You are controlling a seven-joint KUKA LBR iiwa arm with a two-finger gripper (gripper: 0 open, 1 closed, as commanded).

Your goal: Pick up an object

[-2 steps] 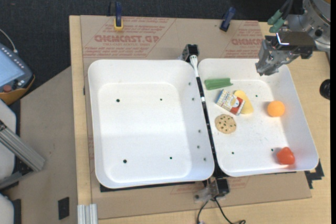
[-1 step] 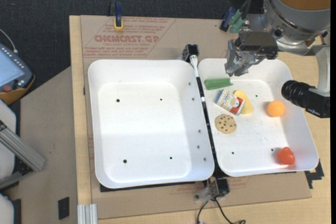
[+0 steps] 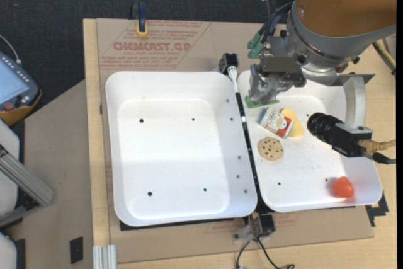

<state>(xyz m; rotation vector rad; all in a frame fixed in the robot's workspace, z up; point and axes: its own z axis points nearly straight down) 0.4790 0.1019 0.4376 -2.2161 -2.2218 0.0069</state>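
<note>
Cardboard-topped counter (image 3: 157, 41) with two white bins: left bin (image 3: 126, 91), and right bin (image 3: 302, 195) bearing the things. Approach step, by the look of it: gripper (image 3: 264, 94) low over the right bin's far left corner, opening impossible to tell. Nearest candidate: small printed packet (image 3: 277, 121), just beside the gripper on the camera's side. Next, probably: a short shift over the packet, then descent. Cookie (image 3: 271, 148) close by the packet; orange-red ball (image 3: 342, 187) well apart. Bin wall near, a likely hindrance.
</note>
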